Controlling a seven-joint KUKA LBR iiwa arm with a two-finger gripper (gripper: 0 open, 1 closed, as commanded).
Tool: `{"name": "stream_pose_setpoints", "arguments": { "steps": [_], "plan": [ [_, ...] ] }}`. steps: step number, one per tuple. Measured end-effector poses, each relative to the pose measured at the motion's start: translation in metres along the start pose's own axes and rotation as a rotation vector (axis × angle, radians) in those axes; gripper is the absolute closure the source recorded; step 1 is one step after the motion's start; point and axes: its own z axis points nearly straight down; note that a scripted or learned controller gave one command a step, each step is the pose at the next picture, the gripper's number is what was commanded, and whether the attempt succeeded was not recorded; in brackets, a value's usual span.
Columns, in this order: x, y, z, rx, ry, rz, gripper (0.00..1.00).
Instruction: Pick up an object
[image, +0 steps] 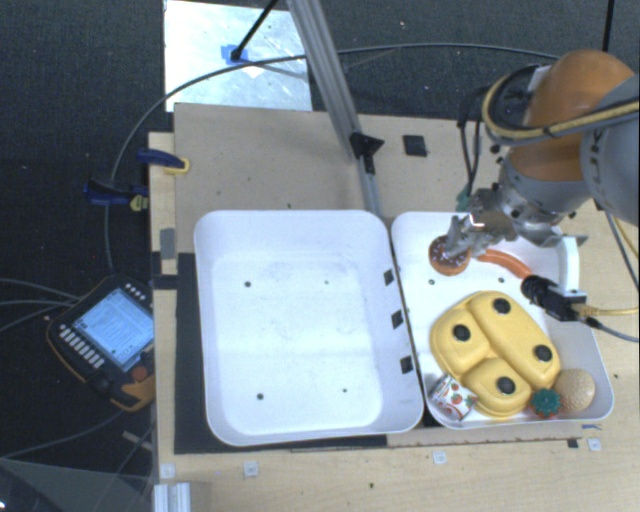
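Metal of my end effector (462, 238) hangs low over the right bin's (415, 240) far-left corner, directly above a small round brown object (447, 256); I cannot tell whether anything is gripped. At five o'clock lies a large yellow toy (495, 352). At three o'clock curves an orange piece (508, 264).

The scene was evenly and fairly brightly lit from above, with soft, short shadows. The two white bins (290, 330) were nearly overexposed, their surfaces washed to a flat white with little texture. A bright glare patch lay on the reflective sheet (240, 55) at the top. The surrounding dark floor (70, 100) stayed dim. Focus was slightly soft overall, and small objects showed coarse, grainy detail.
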Motion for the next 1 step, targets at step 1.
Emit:
{"name": "stream_pose_setpoints", "arguments": {
  "steps": [1],
  "plan": [
    [0.0446, 0.0179, -0.0017, 0.0, 0.0, 0.0, 1.0]
  ]
}}
